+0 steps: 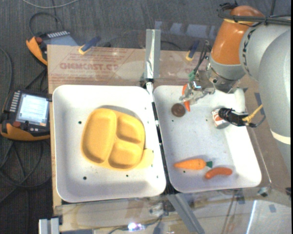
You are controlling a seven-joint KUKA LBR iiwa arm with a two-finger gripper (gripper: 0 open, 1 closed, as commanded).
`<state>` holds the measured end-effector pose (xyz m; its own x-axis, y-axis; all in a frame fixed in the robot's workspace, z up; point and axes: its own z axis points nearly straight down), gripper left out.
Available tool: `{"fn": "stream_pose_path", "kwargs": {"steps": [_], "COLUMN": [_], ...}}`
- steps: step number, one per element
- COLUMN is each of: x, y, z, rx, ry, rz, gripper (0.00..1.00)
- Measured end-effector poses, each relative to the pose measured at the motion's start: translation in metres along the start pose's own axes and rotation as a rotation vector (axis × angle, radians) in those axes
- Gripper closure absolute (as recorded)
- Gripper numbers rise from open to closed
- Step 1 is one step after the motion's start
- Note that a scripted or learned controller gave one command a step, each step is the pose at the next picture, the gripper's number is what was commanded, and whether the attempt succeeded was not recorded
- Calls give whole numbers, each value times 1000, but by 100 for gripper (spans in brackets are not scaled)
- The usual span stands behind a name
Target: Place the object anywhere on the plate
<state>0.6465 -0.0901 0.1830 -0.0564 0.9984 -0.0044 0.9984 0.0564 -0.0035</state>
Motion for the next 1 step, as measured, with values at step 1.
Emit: {"fn": "stream_pose_path", "kwargs": {"steps": [1], "x": [54], "y": [-41], "z": [0], "rx": [-1], "ry": [4], "rz": [-160], "gripper": [100]}}
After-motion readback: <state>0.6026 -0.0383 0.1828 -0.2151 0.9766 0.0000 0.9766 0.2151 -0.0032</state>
